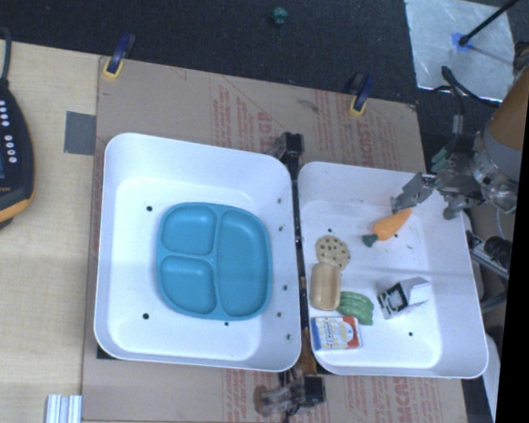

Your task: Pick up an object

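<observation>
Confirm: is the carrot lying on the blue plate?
No. The carrot lies in the right bin, near the gripper, while the blue plate sits in the left bin.

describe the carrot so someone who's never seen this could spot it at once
Look in the right white bin, toward its far end near the hand. The carrot lies there at a slant. It is the one orange thing, with a small green tip, apart from the cluster by the bin's left wall.

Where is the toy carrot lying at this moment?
The toy carrot lies in the right bin, near its far edge, just below the gripper and up-right of the cookie.
</observation>
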